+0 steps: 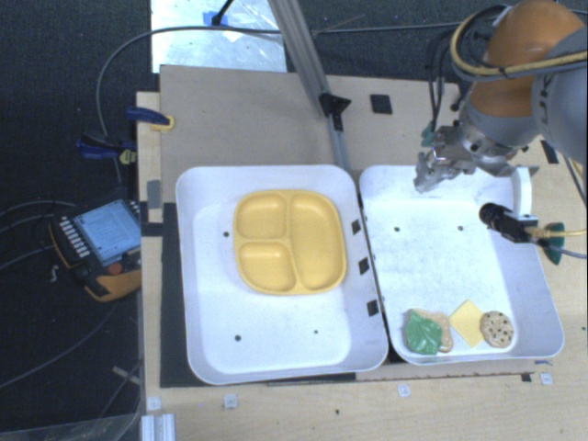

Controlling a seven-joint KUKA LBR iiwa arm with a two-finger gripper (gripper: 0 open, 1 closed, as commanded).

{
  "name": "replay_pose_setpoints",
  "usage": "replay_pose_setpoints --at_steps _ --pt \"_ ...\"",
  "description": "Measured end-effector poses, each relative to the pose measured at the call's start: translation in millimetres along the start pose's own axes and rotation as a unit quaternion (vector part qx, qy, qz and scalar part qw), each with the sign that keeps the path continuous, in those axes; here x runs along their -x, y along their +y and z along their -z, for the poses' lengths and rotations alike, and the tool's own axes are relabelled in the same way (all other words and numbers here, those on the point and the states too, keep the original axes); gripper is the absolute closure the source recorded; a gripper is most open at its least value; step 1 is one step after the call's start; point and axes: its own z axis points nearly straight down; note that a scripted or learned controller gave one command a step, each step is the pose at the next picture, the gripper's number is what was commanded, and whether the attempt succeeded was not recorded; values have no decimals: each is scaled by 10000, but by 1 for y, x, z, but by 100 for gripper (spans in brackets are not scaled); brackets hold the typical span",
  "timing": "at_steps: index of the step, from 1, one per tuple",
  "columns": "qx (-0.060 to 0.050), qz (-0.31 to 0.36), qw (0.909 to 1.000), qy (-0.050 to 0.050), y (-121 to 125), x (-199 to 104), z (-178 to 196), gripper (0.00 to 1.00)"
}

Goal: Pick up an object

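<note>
From my seat I see the arm (519, 53) reaching in from the right, its orange band high at the upper right of the view. The pincer (432, 175) hangs over the far edge of the right bin (441, 274), near that bin's far left corner. I cannot tell how the pincer stands; it is too small and blurred to judge, and I see nothing in it.

The things to pick lie in a row along the near edge of the right bin, well apart from the pincer: a green piece (423, 333) on the left, overlapping a tan piece (445, 332) just beside it, then a yellow cheese-like slice (467, 322), then a round cookie (497, 329) with dark specks on the right.

The left bin (211, 338) holds a yellow divided plate (289, 242) with three compartments, lying flat toward the bin's far side. Both bins rest side by side on the counter (239, 118).
</note>
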Motion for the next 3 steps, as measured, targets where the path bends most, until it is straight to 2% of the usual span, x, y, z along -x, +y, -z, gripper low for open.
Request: replay_pose_setpoints --at_steps 1,3 --pt "-9 -16 10000 -7 -22 -52 1 100" --pt "-1 -4 10000 -2 -41 -143 13 100"
